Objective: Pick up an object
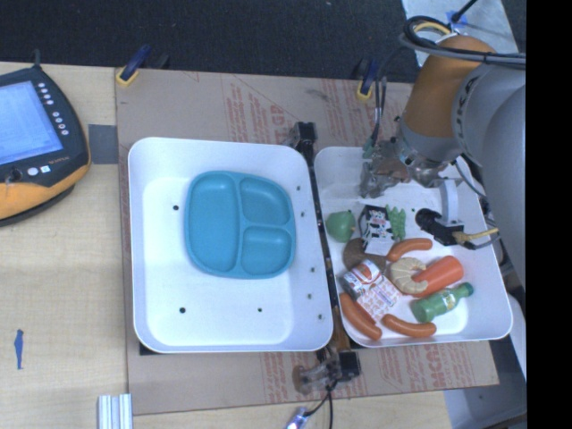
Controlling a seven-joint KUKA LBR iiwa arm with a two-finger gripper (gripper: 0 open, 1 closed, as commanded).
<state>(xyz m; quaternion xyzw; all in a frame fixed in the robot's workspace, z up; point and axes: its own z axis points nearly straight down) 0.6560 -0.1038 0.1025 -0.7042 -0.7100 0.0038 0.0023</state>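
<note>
A grey robot arm reaches into the right bin, its hand poised over the bin's bare far corner; whether it is open or closed cannot be told. Toy food, including a carrot, sausages and a green bottle, crowds the near side, while a blue divided plate lies in the left bin.

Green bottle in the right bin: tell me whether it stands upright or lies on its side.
Lying on its side. The green bottle rests lengthwise on the floor of the right bin, beside the carrot.
</note>
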